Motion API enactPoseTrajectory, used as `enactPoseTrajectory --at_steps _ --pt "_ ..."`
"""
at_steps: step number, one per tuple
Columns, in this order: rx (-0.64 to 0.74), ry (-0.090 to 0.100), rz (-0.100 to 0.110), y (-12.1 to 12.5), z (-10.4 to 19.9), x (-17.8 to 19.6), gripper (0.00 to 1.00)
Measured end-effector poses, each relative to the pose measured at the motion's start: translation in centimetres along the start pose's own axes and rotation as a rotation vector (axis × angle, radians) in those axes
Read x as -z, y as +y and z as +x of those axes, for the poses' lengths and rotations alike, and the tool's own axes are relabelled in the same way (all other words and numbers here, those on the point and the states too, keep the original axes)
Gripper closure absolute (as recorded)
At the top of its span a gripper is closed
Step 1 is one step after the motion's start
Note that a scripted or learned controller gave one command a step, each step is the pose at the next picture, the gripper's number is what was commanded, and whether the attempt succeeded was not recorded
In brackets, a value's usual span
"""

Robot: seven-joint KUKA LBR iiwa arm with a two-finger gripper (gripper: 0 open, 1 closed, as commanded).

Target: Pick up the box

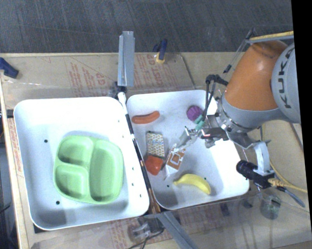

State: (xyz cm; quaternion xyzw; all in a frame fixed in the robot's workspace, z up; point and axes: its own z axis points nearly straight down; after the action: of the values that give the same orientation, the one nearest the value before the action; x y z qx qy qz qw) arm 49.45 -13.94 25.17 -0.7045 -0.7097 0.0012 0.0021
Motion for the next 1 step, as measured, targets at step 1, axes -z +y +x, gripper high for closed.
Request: enactPoseTrajectory --at_steps 1 --pt "-0.046 -0.001 0.002 3.64 3.11 -8.15 0.00"
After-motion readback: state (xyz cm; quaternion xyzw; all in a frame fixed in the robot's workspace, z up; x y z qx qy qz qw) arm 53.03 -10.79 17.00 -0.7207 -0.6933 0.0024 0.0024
